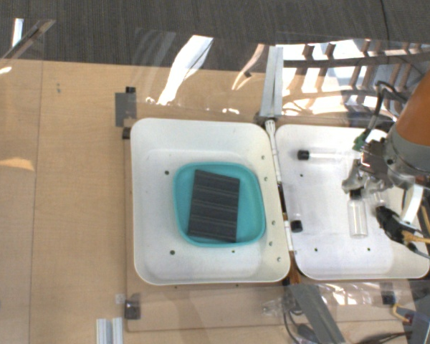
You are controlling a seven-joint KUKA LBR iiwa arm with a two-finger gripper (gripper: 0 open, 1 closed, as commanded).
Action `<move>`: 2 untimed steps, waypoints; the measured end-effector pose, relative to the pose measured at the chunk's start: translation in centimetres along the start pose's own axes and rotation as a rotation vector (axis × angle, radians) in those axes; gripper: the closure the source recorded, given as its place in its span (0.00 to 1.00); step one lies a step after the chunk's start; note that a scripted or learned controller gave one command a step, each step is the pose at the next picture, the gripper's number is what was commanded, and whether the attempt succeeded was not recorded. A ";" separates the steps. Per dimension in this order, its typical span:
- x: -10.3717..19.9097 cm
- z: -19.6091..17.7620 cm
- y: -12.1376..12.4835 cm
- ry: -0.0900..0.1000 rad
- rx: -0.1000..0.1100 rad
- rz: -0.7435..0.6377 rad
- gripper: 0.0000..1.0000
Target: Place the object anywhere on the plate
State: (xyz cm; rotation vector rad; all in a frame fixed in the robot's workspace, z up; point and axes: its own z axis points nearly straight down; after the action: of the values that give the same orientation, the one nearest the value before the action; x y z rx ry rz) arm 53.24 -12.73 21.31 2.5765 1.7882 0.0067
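We see the dark ribbed block [214, 205] lying flat on the teal plate [180, 192], which sits in the middle of the left bin [150, 156]. The block rests fully inside the rim of the plate and is a little turned against its sides. We judge that this block is the object of the task, and that the placing looks already done, because it lies steady and nothing touches it. The gripper [360, 181] hangs over the right bin [322, 256], well apart from the plate, at the end of the arm [426, 113] that reaches in from the right. Whether the gripper is open or closed we cannot tell, because the wrist and its cables cover it from this angle. Just below the gripper a small clear tube [357, 218] lies on the floor of the bin, and we cannot say if the two are touching. A second clear tube with a black cap [319, 153] lies further up in the same bin. We think the arm stands on this side so that the plate is free.
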 end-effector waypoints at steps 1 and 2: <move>8.1 -1.1 2.5 0.002 -0.001 -0.213 1.00; 11.2 2.9 -4.3 0.002 0.005 -0.323 1.00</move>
State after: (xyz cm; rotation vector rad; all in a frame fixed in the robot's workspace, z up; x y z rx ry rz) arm 53.17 -0.70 18.40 2.2586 2.1821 0.0029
